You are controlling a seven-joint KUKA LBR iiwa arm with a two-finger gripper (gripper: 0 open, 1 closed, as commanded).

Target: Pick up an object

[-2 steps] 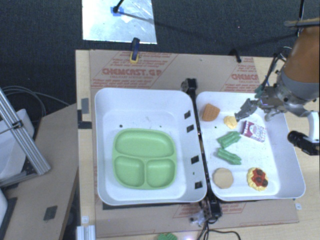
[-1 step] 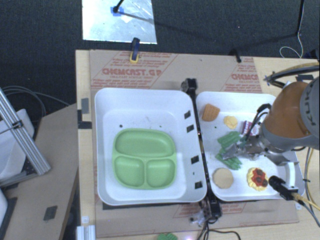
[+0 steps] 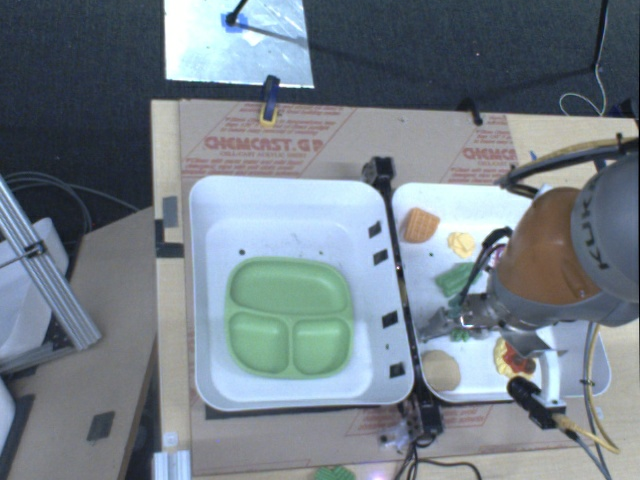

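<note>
arm: big grey KUKA arm with the orange band, it's the closest thing to the lens, fills the right edge of the frame and hangs over the right bin

left bin: white bin in the middle-left of the frame, sitting on the desk

green tray: light green three-compartment tray lying flat in the left bin, a bit toward the lower half

divider: dark strip running down between the two bins, which sit side by side

right bin: second white bin, right of center, partly covered by the arm

orange thing: waffle-looking orange piece near the upper left corner of the right bin

yellow thing: small pale yellow item just right of the orange one, apart from it

green thing: green object mid-bin, below the yellow one, right by the black cable coming off the wrist

tool: the tool is low in the right bin, tips pointing left, just below the green thing; honestly can't tell if the jaws are apart or together, too small and blurry, and I don't see anything sitting between them

tan thing: round beige object in the lower left corner of the right bin, below the tool and apart from it

red/yellow thing: a red and yellow item at the lower part of the right bin, half tucked under the arm
</note>
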